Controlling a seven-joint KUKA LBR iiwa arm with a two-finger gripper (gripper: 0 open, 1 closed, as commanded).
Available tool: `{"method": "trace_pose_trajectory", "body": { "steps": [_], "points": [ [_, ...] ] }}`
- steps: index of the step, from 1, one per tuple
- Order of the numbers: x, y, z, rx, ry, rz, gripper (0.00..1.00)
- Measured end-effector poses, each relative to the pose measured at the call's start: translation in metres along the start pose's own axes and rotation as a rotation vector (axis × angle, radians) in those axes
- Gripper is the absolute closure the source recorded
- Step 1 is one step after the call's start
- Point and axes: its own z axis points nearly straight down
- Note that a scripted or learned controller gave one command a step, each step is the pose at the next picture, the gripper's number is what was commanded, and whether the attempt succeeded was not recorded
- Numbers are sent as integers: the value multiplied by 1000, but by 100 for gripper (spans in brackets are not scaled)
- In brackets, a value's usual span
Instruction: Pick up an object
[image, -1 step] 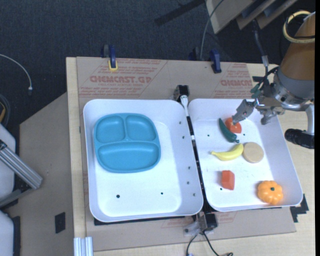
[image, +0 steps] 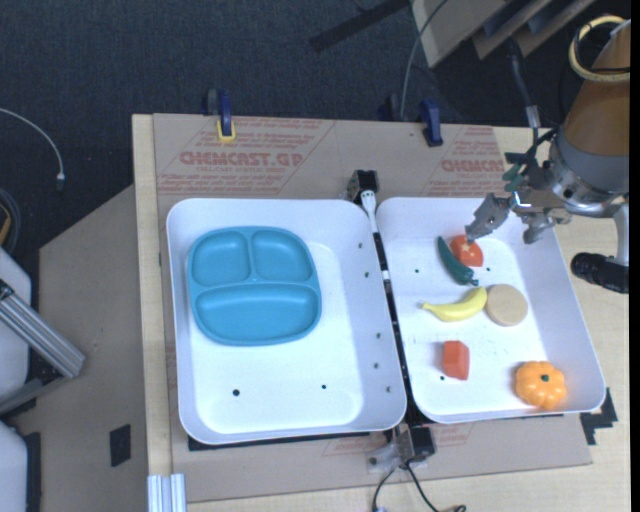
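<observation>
Camera view: spread, empty fingers (image: 510, 218) above right bin (image: 560, 300), red-and-green pepper (image: 462, 254) just below left fingertip.

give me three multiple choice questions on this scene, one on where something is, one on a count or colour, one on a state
1. Where does the blue plate lie?
A. in the left bin
B. in the right bin
C. on the cardboard outside the bins

2. How many things lie in the right bin?
A. two
B. three
C. five

3. How does the gripper stand to the red and green piece?
A. far off over the left bin
B. just above and right of it, in the right bin's far part
C. resting on the plate

Answers:
1. A, the plate fills much of the left bin.
2. C: the red and green piece, banana, tan disc, red block, orange pumpkin.
3. B, its fingers reach down beside that piece.
</observation>
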Motion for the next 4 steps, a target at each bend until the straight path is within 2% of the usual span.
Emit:
{"method": "trace_pose_trajectory", "body": {
  "steps": [3,4],
  "points": [
    [13,5,165,0,-1,0,0],
    [13,6,155,-3,-1,1,100]
  ]
}}
